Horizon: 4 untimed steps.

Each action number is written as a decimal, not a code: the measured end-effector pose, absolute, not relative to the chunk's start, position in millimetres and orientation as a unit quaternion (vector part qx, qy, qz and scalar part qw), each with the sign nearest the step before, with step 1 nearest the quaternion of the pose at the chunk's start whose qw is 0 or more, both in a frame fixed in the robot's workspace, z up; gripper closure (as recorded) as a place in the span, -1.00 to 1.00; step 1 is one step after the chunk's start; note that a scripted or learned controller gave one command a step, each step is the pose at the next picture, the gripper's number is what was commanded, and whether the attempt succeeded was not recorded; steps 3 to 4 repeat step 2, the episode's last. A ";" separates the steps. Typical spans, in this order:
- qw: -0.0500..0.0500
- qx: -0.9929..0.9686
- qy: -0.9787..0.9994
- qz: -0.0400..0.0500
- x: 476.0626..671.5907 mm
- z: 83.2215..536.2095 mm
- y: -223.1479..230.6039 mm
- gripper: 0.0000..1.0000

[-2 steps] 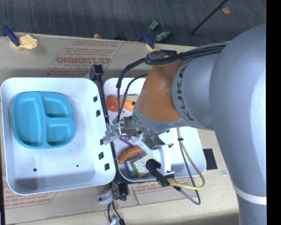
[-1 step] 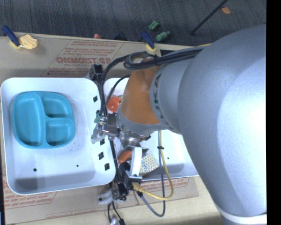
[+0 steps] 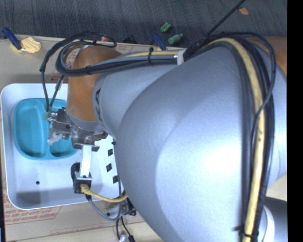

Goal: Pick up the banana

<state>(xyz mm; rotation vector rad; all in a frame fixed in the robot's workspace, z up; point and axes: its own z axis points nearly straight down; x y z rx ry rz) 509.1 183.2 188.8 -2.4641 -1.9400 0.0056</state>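
Looking down over dark ribbed floor [image 3: 65, 9] beyond the bench [image 3: 30, 213]. Failing to place the banana: cannot tell where it is lying, with the grey arm [image 3: 192, 135] covering much of the scene. Hanging the hand [image 3: 60, 127] low inside the white bin [image 3: 20, 185], at the near edge of a blue bowl [image 3: 30, 127] just to its left in view. Leaving its grip unclear: whether it is clenched or released cannot be told. Showing the orange band [image 3: 83, 89] right behind the hand, black cables [image 3: 65, 49] looping above it. Trailing a yellow cable [image 3: 106, 199] below the hand. Resting further off, a pale yellow lump [image 3: 30, 45] on the bench corner and green pieces [image 3: 170, 33] on the floor.
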 end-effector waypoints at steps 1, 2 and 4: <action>0.001 -0.788 -0.615 0.002 481.5 253.5 91.8 -1.00; 0.003 -0.785 -0.620 0.004 481.0 262.7 93.3 1.00; 0.003 -0.785 -0.620 0.004 481.0 262.7 93.3 1.00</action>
